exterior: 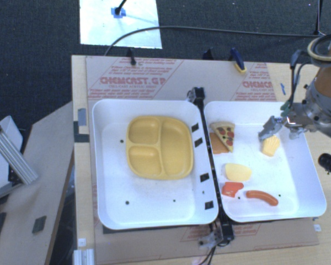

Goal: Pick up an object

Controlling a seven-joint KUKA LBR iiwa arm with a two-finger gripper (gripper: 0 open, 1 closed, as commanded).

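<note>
The right bin point(311, 173) holds several toy foods. A pizza slice point(223, 136) lies at its upper left. A pale yellow piece point(238, 173) sits in the middle, with a small red piece point(231, 189) and a sausage point(262, 197) near the front. A yellow cheese wedge point(271, 146) rests toward the upper right. My gripper point(281, 130) hovers just above and behind the wedge, fingers spread open with nothing between them. One grey finger point(269, 128) points down at the wedge's top edge.
The left bin point(107, 164) holds a yellow divided plate point(159, 147). A row of black clips point(203, 159) runs along the seam between the two bins. The arm's wrist and cables point(325, 93) stand over the right bin's far right corner.
</note>
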